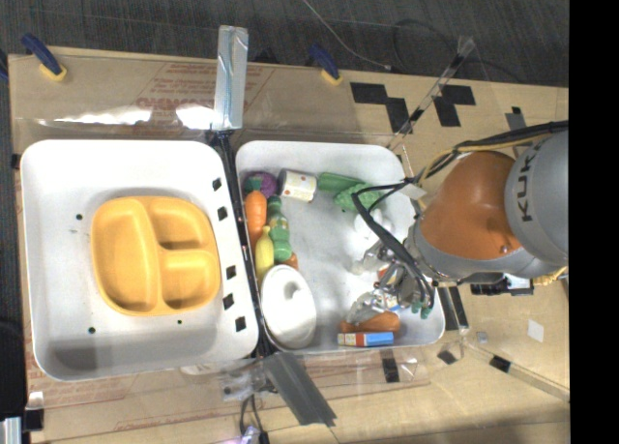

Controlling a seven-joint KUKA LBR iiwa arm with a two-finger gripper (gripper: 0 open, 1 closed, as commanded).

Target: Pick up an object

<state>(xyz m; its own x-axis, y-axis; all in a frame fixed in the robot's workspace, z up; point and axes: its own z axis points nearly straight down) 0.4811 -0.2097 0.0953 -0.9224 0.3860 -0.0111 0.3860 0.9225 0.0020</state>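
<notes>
The grey KUKA arm with its orange band (464, 210) reaches in from the right and hangs over the near right corner of the right-hand shallow white bin (319, 154). The left-hand shallow white bin (39, 239) holds a yellow plastic divided tray (155, 251) and plays no part yet.

In the right bin, a white rounded plastic container (288, 305) sits at the near left. Along the left wall lie an orange toy carrot (254, 212), a small green bottle-shaped toy (280, 237) and a yellow piece just beside them; a green plastic toy (340, 188) and a white block with a red mark (298, 185) rest at the far side.

The two-finger gripper (392, 287) is low among cables, directly above a small orange-red toy piece (377, 320) that lies near an orange-and-blue tube (366, 339) against the near wall. Whether the claw is spread or pressed together I cannot tell; the wiring hides it.

The orange-red piece looks the likeliest target. To do this well, I judge the descent should be centred on it, clear of the tube and the bin wall, with the closure set across its narrow width before any lift.
</notes>
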